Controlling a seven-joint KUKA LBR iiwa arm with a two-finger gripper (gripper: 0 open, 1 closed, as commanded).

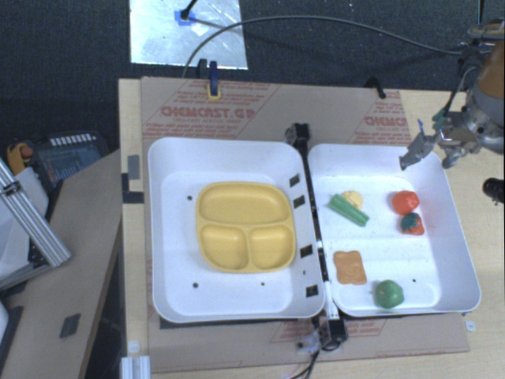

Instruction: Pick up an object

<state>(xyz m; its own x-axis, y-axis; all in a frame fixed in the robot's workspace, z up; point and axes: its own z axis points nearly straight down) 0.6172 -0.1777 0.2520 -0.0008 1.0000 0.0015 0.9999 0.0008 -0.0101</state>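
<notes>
The claw (432,153) hangs over the right bin (454,247), at its far edge, fingers spread apart with nothing between them. In that bin: a red ball (405,202), a green stick (348,209), an orange slab (349,266) and a green ball (388,294). The board (260,105) under the bins reads "CHEMCAST", with further letters too faint to make out. The yellow tray (244,226) sits in the left bin (170,235).

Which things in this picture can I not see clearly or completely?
- The arm: cut off by the right edge of the camera view.
- The tool: small and blurred above the right bin.
- The dark green piece beside the red ball: too small to identify.
- The yellow piece: partly hidden by the green stick.
- The cable: its end leaves the top edge.
</notes>
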